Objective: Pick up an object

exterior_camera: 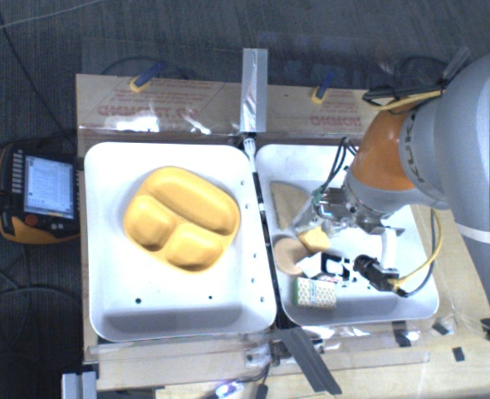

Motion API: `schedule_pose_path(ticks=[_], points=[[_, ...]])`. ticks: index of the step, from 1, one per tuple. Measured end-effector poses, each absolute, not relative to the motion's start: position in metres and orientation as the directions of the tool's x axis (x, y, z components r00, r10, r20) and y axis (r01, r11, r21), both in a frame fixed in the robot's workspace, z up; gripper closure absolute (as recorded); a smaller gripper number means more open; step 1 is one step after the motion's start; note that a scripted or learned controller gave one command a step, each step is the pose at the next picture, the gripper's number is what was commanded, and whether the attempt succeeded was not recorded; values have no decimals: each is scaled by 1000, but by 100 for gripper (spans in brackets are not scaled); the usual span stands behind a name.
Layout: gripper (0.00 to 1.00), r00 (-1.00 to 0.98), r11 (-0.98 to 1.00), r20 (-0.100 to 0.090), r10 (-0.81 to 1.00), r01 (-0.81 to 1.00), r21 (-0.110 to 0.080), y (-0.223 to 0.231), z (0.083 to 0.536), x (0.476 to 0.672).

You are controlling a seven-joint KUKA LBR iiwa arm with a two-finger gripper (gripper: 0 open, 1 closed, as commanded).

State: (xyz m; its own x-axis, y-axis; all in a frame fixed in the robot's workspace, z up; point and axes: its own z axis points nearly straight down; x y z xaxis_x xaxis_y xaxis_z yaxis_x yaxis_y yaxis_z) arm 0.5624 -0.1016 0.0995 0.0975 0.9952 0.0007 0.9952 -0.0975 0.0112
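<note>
My gripper [326, 219] hangs low over the middle of the right bin [419, 302], under the orange wrist band. A small tan-yellow block [314, 239] lies right at its lower left tip; I cannot see whether it is gripped. Beside the block sits a round tan piece [288, 257]. A brown flat wedge [285, 198] lies at the bin's upper left. A green-and-white patterned box [316, 293] rests by the front wall, with a black-and-white item [336, 266] just above it.
The left bin [104, 306] holds one big lumpy yellow object [181, 217]. A divider rail [262, 223] runs between the bins. A cable [423, 264] loops from the arm over the right bin's right side. A handheld screen unit [39, 191] lies left of the bench.
</note>
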Motion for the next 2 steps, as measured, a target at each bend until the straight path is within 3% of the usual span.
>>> schedule_pose_path(ticks=[1, 2], points=[[100, -100, 100, -1, 995, 995, -1, -34, 222, 572], [100, -289, 289, -2, 957, 957, -4, -34, 183, 601]])
